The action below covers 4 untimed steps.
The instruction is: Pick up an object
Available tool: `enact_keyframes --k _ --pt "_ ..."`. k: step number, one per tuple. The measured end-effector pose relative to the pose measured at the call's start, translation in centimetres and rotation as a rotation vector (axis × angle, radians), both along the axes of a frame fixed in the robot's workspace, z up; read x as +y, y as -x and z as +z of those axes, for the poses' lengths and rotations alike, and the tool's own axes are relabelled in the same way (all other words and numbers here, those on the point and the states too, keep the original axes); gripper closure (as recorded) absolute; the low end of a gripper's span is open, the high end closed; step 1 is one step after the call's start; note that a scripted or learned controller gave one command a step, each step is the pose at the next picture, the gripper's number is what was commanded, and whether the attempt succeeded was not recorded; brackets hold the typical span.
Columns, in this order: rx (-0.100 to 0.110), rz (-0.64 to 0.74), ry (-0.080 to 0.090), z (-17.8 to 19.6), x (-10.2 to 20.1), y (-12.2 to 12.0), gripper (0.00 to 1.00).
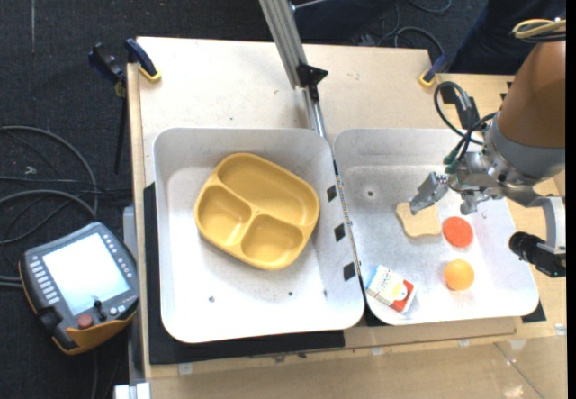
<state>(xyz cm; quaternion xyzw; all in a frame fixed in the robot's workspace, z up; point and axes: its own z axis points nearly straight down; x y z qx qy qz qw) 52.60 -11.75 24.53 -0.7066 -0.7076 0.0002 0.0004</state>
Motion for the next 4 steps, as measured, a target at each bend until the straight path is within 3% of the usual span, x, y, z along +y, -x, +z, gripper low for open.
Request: enact_keyframes --k 1,3,4 --pt "0.0 -0.001 0.0 0.0 0.0 0.0 0.0" --pt "0.005 -0.002 0.0 -8.8 -0.3 0.5 0.0" --pt "0.002 -0.002 0.0 -15.0 -0.7 0.5 0.0"
